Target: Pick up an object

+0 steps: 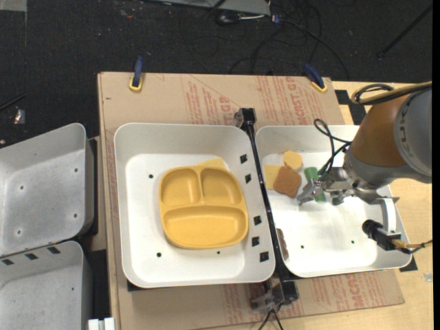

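Sitting in the right bin [357, 253], upper-left part, is a small cluster: a tan-brown block [287, 181], a yellow round piece [293, 159] just above it, a pale yellow wedge [273, 172] on its left, and a green item [311, 174] to the right, partly hidden by the tool. Brown block looks like the likeliest target — my read is light, rigid or foam-like toy food, matte, not slippery, not fragile. Best hold is probably across its two flatter sides, coming straight down; neighbours touch it, so finger clearance is tight.

Gripper [309, 192] is low over the bin floor, just right of the block, near centre-right of frame. Metal parts and cables blur together there — whether the claw is spread or closed, or has anything in it, I cannot tell.

Arm [385, 143] comes in from the right edge, wrist bent down and leftward. Left bin [137, 253] carries a yellow divided tray [203, 207], well apart from the cluster.
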Robot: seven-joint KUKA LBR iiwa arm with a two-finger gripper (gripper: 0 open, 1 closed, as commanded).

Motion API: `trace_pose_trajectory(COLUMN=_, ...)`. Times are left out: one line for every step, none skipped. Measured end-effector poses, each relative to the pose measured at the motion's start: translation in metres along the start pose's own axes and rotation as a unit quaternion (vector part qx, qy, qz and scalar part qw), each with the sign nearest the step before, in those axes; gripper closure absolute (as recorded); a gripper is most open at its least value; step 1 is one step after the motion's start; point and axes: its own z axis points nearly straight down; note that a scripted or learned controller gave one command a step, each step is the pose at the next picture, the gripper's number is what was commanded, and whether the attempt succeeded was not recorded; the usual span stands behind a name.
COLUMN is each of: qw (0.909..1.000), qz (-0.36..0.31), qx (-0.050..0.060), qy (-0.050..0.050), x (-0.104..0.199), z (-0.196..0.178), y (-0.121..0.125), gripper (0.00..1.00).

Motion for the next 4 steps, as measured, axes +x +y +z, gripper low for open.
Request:
trace_pose_trajectory(qw=1.0, qz=0.0, qx=-0.002, qy=0.0, x=0.0, z=-0.011, y=0.001, gripper=1.0)
trace_pose_trajectory(qw=1.0, qz=-0.001, qx=-0.003, qy=-0.001, x=-0.005, z=-0.057, y=0.007, gripper=1.0)
trace_pose_trajectory(qw=1.0, qz=-0.002, qx=-0.004, qy=-0.001, x=-0.001, z=-0.101, y=0.012, gripper=1.0)
trace_pose_trajectory(qw=1.0, qz=-0.002, qx=-0.003, qy=-0.001, x=-0.001, z=-0.125, y=0.013, gripper=1.0)
